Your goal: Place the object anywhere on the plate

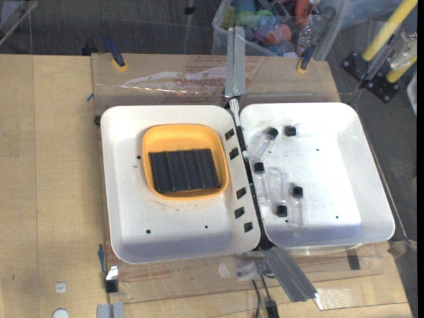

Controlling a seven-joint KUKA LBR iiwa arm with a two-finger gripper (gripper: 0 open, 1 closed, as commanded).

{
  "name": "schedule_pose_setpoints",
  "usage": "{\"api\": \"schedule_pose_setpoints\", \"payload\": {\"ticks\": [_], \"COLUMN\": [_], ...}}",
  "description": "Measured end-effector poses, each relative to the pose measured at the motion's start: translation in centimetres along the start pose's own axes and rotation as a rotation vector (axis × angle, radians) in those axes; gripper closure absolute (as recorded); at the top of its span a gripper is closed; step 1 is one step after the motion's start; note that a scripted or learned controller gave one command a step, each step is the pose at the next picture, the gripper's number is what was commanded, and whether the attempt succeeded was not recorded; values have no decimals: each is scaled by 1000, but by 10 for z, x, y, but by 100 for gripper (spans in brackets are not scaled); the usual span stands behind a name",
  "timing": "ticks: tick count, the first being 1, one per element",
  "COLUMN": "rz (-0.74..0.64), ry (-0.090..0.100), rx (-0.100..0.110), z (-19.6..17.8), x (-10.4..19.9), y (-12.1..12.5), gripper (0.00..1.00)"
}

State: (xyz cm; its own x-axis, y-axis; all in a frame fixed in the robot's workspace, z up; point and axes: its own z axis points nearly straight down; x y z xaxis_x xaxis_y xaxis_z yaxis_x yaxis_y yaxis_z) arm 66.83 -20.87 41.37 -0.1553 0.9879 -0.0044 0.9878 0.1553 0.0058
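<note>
Resting flat on the yellow plate (154, 138) in the left bin (119, 177): one dark ribbed block (184, 170), rectangular, matte, grooved lengthwise. Risk, judged: little; a stray nudge could slide it off the rim. Pincer: state cannot be told. Right bin (331, 177): small clear pieces with black caps (289, 131).

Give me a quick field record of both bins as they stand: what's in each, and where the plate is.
left bin: holds the plate
plate: orange, squarish, lying flat near the bin's middle
dark slab: black, ribbed, lying on the plate, inside its rim
right bin: holds several clear items with black caps, scattered toward its left side; exact count and type hard to tell
divider: runs between the bins, with black marks along it
task state: a slab already rests on the plate
</note>
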Motion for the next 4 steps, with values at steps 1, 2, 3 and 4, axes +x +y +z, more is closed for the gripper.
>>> {"api": "schedule_pose_setpoints", "payload": {"ticks": [1, 2, 3, 4], "rz": [-286, -552, -560, -528], "ry": [-1, 2, 3, 5], "rx": [-1, 0, 2, 2], "z": [-23, -23, -23, -23], "x": [-13, -12, -11, -11], "y": [-2, -2, -4, -11], "gripper": [100, 100, 100, 100]}}
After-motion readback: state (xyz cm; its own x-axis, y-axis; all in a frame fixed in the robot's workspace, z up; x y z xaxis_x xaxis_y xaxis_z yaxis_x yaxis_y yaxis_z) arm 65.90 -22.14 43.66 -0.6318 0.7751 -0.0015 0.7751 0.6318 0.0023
